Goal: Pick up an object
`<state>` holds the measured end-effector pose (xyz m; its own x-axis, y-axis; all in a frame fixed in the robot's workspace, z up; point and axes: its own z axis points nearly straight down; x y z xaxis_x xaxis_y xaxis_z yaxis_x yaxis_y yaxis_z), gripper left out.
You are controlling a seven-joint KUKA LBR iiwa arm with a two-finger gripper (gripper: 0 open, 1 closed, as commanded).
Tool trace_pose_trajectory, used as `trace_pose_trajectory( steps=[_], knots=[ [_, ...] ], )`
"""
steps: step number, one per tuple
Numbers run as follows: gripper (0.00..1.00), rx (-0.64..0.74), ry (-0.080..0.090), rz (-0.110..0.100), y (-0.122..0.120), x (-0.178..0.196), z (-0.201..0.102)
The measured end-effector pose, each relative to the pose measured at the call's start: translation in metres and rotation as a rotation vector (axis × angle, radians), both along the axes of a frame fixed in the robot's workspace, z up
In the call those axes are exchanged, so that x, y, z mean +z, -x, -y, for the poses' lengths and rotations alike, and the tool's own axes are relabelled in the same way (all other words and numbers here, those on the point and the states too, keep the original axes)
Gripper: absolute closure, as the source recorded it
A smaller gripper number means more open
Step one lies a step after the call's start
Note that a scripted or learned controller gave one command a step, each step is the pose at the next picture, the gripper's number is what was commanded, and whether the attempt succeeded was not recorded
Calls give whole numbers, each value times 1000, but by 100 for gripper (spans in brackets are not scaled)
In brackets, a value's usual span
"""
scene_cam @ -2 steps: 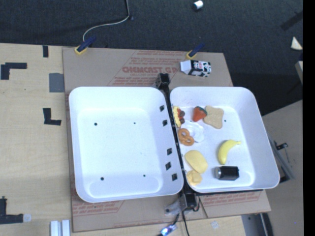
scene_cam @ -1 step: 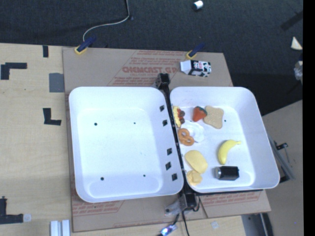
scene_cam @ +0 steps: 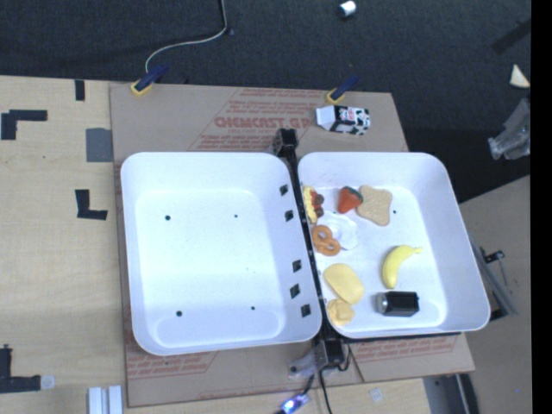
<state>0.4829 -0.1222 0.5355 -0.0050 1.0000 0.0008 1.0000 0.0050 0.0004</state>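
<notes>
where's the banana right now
The banana lies in the right bin, toward its near right part, just above the black box.

bench (scene_cam: 52, 231) | cardboard sheet (scene_cam: 250, 119) under two white bins (scene_cam: 138, 231) (side by side, touching)

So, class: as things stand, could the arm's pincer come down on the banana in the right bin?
Probably yes: the banana lies apart from the black box and the toast, with nothing over it.
</notes>
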Motion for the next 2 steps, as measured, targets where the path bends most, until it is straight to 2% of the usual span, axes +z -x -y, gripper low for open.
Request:
trace_pose_trajectory(
  steps=[1, 2],
  knots=[
    [100, -6, 3, 0, -23, -1, 13],
    [100, -7, 3, 0, -18, -1, 46]
  ],
)
